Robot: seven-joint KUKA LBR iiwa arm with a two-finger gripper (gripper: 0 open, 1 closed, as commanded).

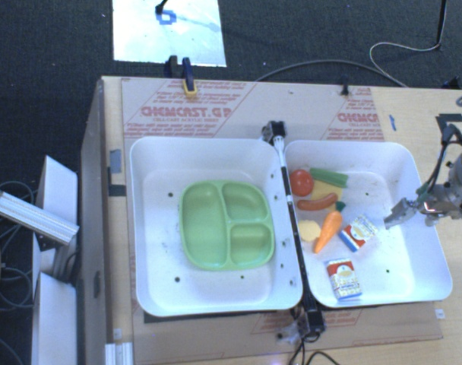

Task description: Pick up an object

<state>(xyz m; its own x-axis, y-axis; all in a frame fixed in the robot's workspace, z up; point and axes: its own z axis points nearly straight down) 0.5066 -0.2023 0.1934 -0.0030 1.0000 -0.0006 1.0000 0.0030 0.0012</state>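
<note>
The right bin (413, 280) holds several toy foods. A red tomato (301, 182), a green vegetable (329, 178) and a red sausage (317, 202) lie near its left wall. Below them are a yellow piece (309, 230) and an orange carrot (328, 231). A red, white and blue packet (358, 233) sits beside the carrot, and a red carton (343, 278) lies near the front wall. My gripper (403, 212) hangs over the right part of this bin, just right of the packet and apart from it, with nothing seen in its grasp.
A green divided plate (227, 224) lies in the left bin (151, 280). A black rod (286, 181) runs along the wall between the bins. A clamp (187, 78) sits at the bench's far edge, and cables trail at the right.
</note>
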